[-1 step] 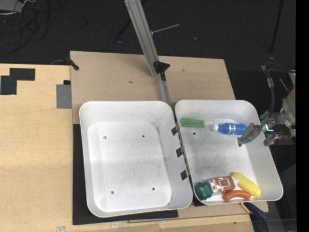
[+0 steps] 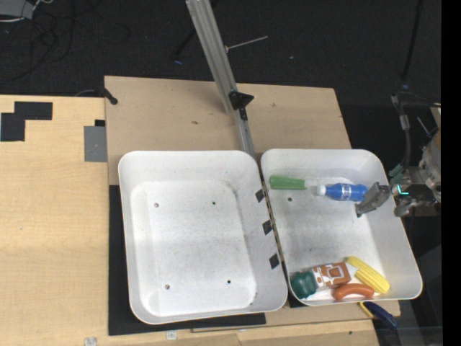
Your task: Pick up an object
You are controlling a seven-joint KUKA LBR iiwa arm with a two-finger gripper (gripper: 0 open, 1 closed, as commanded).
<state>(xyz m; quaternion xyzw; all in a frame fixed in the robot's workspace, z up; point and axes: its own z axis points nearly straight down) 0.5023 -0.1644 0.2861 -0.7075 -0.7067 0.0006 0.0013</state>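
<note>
I'm seeing the hand (image 2: 385, 197) hovering at the right bin (image 2: 317, 229) edge beside a blue bottle (image 2: 344, 191); its grip I cannot tell. A green stick (image 2: 287, 184) is lying further left, toys (image 2: 342, 280) crowding the near corner.

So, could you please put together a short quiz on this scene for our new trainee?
1. True or false: the blue bottle lies in the right bin.
2. Which object lies beside the yellow corn? A) orange scissors B) red cup C) black marker
3. Fill in: the end effector sits near the right bin's ____ edge.

Key: 1 true; 2 A; 3 right.
</note>
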